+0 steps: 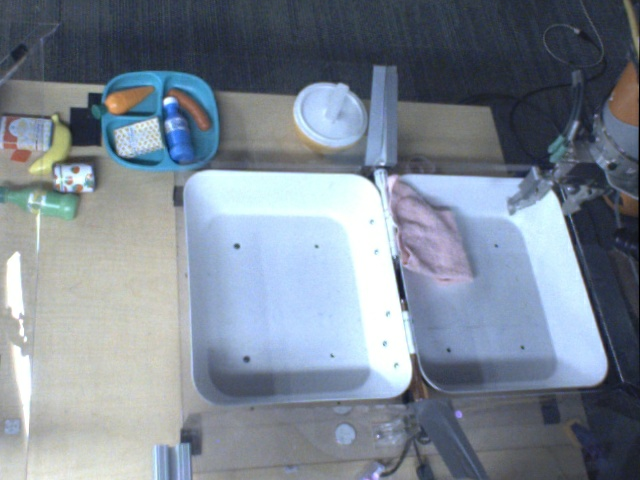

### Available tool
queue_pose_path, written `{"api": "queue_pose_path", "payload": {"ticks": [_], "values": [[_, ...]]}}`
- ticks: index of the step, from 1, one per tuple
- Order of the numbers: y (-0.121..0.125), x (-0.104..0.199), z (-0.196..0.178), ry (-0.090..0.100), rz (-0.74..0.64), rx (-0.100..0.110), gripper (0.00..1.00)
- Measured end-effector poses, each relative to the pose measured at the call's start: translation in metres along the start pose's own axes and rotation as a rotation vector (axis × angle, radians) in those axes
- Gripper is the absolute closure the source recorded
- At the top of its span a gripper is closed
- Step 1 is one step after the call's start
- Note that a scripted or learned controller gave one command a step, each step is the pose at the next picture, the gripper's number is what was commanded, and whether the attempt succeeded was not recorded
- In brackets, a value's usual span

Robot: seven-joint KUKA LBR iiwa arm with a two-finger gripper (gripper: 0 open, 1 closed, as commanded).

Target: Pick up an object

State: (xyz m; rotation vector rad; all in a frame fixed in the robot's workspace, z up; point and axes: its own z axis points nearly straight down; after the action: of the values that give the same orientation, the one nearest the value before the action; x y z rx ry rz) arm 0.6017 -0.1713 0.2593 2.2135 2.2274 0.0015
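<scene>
At the far left, off the bins, a blue divided tray [205,103] holds toy food and a small blue bottle [178,128], with a banana [52,146], a small can [74,177] and a green bottle [42,202] lying beside it on the bench; a white lidded cup [331,115] stands just beyond the bins' far edge. The left bin [290,288] has nothing to pick. The task's thing, a pink cloth [430,234], lies crumpled in the right bin [520,308], against its left wall and towards the far corner, touching or nearly touching the divider between the bins. It looks light, soft and limp, so it should yield to the fingers, drape when lifted and cannot break; the likely risk is pinching only a thin fold that slips free, or scraping the bin wall on the left side. The best hold appears to be the raised, bunched ridge near the cloth's middle or its right edge, away from the wall, taken from above with a deep pinch. The gripper [545,183] hangs over the far right corner of that bin, well apart from the cloth, carrying nothing; whether its jaws stand apart or together cannot be told from this slant
</scene>
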Motion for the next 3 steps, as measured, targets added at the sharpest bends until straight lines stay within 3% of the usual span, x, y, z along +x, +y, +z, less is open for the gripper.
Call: {"api": "queue_pose_path", "payload": {"ticks": [1, 2, 3], "values": [[-0.005, 0.024, 0.162, -0.001, -0.051, -0.006, 0.00], [0.010, 0.076, 0.168, -0.003, -0.152, -0.014, 0.00], [0.031, 0.004, 0.096, -0.002, -0.067, -0.004, 0.00]]}}
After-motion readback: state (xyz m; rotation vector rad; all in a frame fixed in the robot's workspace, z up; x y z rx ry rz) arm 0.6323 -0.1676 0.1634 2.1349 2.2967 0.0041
